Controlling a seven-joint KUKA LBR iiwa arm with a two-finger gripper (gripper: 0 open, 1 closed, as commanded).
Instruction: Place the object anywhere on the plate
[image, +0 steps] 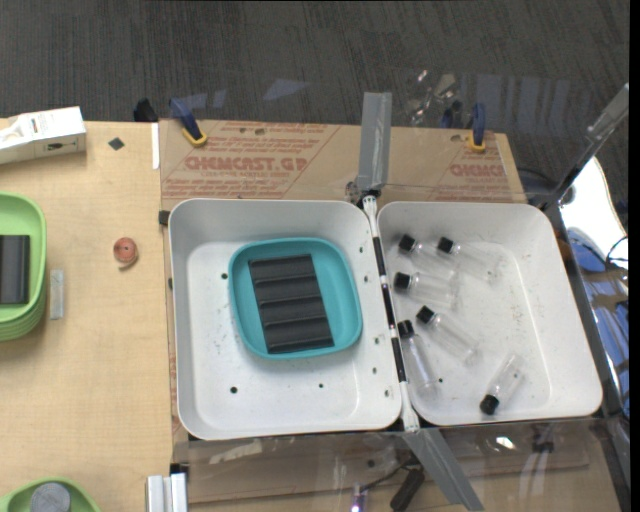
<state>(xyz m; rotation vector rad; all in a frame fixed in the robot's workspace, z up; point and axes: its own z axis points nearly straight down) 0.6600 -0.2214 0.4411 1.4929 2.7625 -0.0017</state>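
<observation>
1. The table (90, 400) carried two white bins; the left bin (200, 390) held the teal plate (345, 300), with only a dark ribbed insert (290, 303) on it.
2. The right bin (540, 390) held several clear vials (440, 330) with black caps, lying scattered on their sides, well apart from the plate.
3. By this view, nothing was placed yet; picking, carrying and setting down a vial all remained.
4. The fingers' state could not be told.

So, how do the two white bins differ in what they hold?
The left bin holds one teal plate bearing a dark ridged block; the right bin holds several clear vials with black caps. The left bin's load sits together at the middle; the right bin's vials lie scattered at different angles. Both bins are shallow, white and rounded at the corners.
</observation>
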